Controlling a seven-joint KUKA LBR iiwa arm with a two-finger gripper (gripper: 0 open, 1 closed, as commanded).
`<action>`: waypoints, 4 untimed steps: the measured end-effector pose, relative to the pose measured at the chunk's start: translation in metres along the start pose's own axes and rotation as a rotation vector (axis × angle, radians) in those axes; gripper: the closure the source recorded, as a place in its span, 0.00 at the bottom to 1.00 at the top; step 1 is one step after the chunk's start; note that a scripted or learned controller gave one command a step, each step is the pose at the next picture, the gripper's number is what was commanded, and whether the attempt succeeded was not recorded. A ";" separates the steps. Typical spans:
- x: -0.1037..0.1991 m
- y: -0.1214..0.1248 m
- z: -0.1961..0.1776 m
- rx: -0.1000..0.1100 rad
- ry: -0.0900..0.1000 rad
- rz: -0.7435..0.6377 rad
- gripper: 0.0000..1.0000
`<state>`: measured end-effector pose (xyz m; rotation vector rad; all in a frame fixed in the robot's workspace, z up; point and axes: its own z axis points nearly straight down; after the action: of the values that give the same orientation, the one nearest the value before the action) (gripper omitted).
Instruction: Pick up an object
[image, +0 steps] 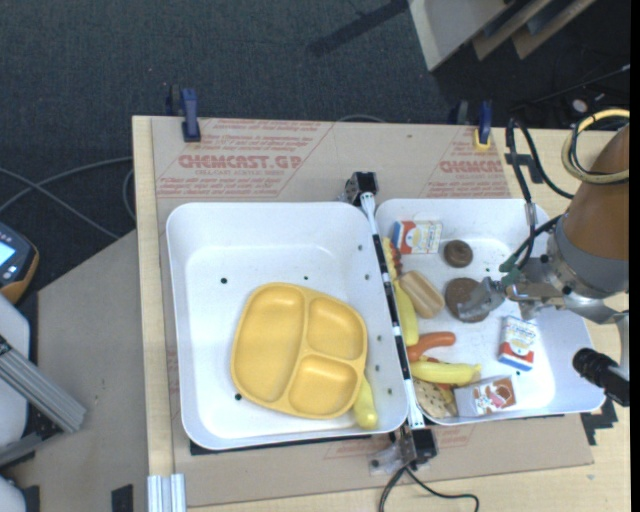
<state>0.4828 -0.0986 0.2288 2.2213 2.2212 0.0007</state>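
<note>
My gripper (497, 291) hangs low over the right bin (545, 395), near its right side, below the grey wrist and orange band. Its tip is right beside a dark brown disc (463, 299), at that disc's right edge; contact cannot be made out. A smaller brown round piece (458, 253) lies just behind the disc. A red-and-white carton (518, 344) lies just in front of the gripper. Left of the disc are a tan bun (421, 293) and a red sausage (432, 341).
The right bin also holds a carton (418, 236) at the back, a banana (444, 372), a cracker (433, 399) and a packet (487, 395) at the front. A yellow divided plate (300, 348) and a yellow fruit (365, 406) lie in the left bin (200, 250).
</note>
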 end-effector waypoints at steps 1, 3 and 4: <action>-0.009 0.030 0.151 0.003 0.000 0.001 0.00; -0.002 0.172 0.144 0.001 -0.002 -0.004 0.00; -0.001 0.171 0.133 -0.002 -0.002 -0.002 1.00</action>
<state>0.6539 -0.0999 0.0957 2.2169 2.2223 0.0004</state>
